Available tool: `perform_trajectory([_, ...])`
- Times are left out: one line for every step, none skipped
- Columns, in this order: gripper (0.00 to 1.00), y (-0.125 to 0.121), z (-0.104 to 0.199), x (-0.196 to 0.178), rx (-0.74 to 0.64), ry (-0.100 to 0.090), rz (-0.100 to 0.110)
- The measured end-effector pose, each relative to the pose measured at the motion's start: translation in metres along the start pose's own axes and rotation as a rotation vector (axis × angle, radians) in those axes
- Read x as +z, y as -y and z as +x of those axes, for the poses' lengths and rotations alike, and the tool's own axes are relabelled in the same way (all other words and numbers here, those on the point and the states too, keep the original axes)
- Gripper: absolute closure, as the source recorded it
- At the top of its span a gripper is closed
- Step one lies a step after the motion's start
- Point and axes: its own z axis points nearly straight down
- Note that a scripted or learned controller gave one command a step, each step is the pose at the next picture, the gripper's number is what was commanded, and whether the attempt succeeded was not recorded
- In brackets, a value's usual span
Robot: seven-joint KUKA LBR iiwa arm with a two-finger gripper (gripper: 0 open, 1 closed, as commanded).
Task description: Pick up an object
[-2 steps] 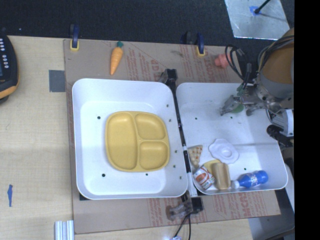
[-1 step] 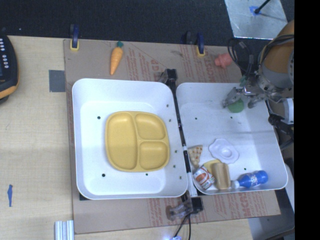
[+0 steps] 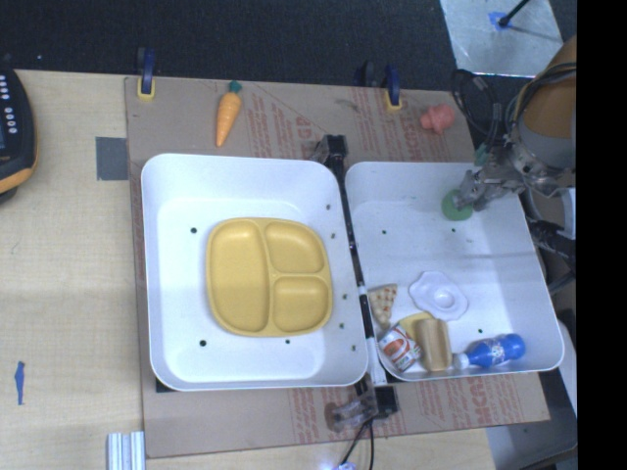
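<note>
Nearest the lens, at 5 o'clock in the right bin (image 3: 509, 262): a blue bottle (image 3: 495, 350), a tan cylinder (image 3: 434, 344) just beside it, a red-and-white can (image 3: 398, 346), a cracker-like wedge (image 3: 382, 302), a white fried-egg toy (image 3: 438, 296) above them. Left bin (image 3: 167, 262) carrying a yellow divided plate (image 3: 268, 275) at its centre. At 2 o'clock in the right bin, a small green object (image 3: 456, 206), touching or just under the gripper (image 3: 480, 188) reaching in from 3 o'clock. Fingers apart or together: cannot tell, too blurred. On the bench (image 3: 69, 262) at 12 o'clock, a toy carrot (image 3: 227, 114); toward 1 o'clock, a pink lump (image 3: 438, 117).
</note>
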Motion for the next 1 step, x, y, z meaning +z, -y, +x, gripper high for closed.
perform_trajectory([1.0, 0.0181, 0.0665, -0.0969, 0.002, -0.002, -0.016])
